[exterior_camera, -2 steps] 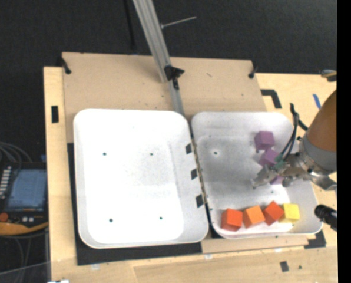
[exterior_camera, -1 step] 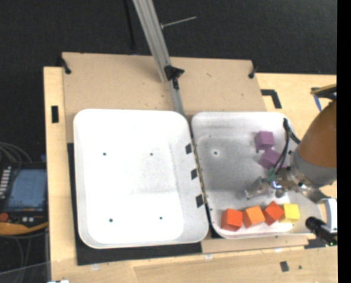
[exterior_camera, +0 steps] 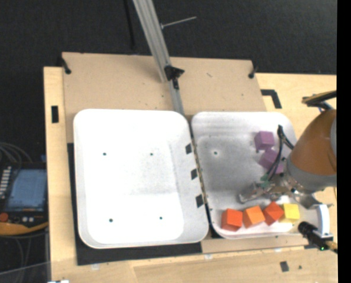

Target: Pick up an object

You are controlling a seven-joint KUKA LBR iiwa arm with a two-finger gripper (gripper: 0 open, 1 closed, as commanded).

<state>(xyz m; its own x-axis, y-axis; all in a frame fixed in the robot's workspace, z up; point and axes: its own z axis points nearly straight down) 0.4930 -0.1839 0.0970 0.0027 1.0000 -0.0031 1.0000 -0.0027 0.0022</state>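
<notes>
1. The bench is pale wood with a brown board laid across its far part; a slanted metal rail rises from near the middle of that board's far edge.
2. The left bin sits toward the bench's left half, its right wall just beside the right bin.
3. The arm, its orange band showing, reaches over the right bin's right edge and hides part of that side.
4. The gripper hangs low over the right bin, toward its near right corner; I cannot tell whether the claw is spread or clenched, and no object is seen within it.
5. Two purple blocks lie close together by the bin's right edge, partly behind the arm's black cable.
6. Along the bin's near edge runs a row of blocks (all close together): an orange-red block, an orange block, a red block and a yellow block nearest the right corner. The gripper sits just above the red one in the view; contact cannot be judged.
</notes>
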